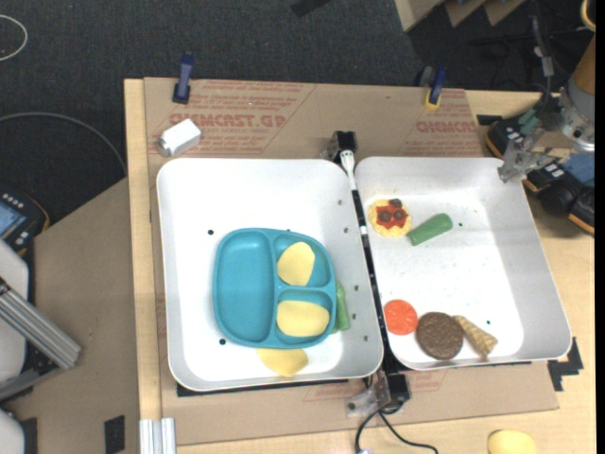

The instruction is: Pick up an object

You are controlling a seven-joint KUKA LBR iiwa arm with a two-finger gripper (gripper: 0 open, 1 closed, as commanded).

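the pincer (518,164) hung right at the far right corner of the right bin (529,253), and honestly i couldn't tell if it was apart or together, too small and blurry. nothing was in it as far as i could see: the green pickle-looking piece (430,229) and the little pizza (389,217) lay down-left of it, well apart. the orange disc (401,317), brown cookie (440,336) and cone (475,336) sat further below by the near wall, with the blue divided plate (248,287) and its yellow pieces way off left in the left bin (180,253).
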